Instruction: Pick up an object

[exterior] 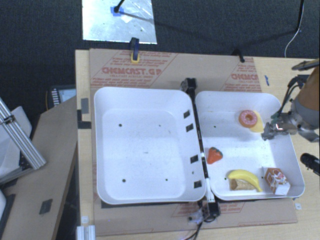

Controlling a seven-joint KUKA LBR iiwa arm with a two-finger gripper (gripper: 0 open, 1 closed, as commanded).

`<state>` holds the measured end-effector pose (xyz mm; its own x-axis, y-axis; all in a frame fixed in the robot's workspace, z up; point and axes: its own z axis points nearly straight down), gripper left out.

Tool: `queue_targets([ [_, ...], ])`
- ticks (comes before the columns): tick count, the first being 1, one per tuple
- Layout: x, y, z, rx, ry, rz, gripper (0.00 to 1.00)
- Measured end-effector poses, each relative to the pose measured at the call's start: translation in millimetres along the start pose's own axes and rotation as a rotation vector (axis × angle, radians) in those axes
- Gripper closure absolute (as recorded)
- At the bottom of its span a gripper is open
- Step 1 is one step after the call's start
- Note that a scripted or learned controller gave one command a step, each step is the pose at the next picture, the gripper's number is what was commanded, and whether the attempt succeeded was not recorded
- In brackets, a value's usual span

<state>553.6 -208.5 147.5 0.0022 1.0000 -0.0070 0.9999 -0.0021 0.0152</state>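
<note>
The right bin (235, 106) holds a pink-iced donut (248, 118) on a yellow patch near its back right, a red strawberry-like piece (215, 155) at its left wall, a yellow banana (245, 176) lying over a brown piece (240, 185) at the front, and a small red-and-white box (276, 180) in the front right corner. My gripper (274, 129) hangs over the bin's right rim, just right of the donut and apart from it. Nothing shows between its fingers.
The left bin (145, 144) adjoins the right one along a black-clipped seam (197, 134). Both rest on a cardboard sheet (165, 69). A yellow clamp (135, 51) sits at the bench's back edge, with a shiny metal plate (120, 14) behind it.
</note>
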Motion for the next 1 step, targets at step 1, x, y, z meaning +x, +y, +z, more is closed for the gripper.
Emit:
queue_targets([
  [1, -0.5, 1.0, -10.7, -0.003, -0.001, -0.001, 1.00],
])
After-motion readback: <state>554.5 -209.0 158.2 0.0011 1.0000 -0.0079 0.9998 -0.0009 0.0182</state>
